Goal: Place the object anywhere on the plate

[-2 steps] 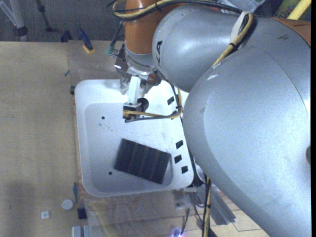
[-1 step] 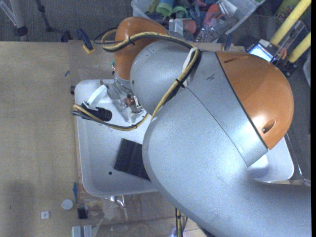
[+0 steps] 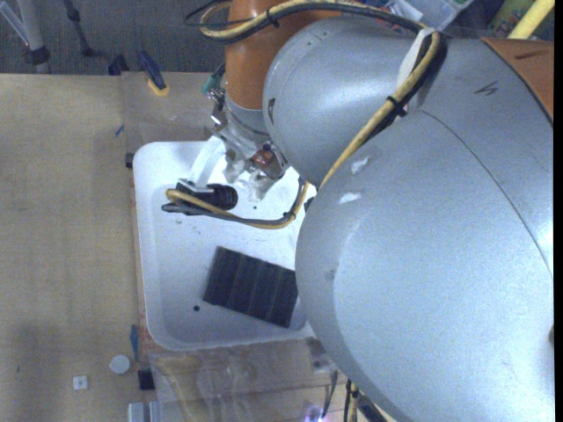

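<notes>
We cannot tell the gripper's (image 3: 230, 167) state; the flat dark ribbed slab (image 3: 252, 287), at six o'clock in the bin (image 3: 155, 236), looks stiff, light, best pinched across an edge.

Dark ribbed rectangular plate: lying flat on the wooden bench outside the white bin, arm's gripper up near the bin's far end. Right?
Not quite. The camera view shows the dark ribbed rectangular plate lying flat inside the shallow white bin, near its front end, not on the bench. The gripper is indeed near the bin's far end.
</notes>
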You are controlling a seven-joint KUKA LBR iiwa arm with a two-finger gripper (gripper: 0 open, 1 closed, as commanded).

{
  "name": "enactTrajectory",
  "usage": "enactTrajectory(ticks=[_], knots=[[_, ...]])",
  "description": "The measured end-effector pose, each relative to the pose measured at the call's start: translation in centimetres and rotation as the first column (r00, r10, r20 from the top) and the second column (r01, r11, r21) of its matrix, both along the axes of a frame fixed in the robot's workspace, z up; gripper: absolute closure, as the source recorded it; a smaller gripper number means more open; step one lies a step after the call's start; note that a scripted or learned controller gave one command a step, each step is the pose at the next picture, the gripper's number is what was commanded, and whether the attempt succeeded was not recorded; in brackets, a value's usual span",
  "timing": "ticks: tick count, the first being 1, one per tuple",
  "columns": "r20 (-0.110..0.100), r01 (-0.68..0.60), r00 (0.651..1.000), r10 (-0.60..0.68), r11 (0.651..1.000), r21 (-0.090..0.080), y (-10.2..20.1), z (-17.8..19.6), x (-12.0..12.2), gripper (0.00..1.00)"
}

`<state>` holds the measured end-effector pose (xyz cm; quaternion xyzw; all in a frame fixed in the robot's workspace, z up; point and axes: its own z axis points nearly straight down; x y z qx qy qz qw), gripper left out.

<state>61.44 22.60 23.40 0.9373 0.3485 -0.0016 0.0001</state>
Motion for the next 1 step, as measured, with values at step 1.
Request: enactTrajectory(ticks=[1], knots=[[0.001,-0.291,0.957,0.291,0.957,0.001,0.02,-2.82,4.07,1.00]])
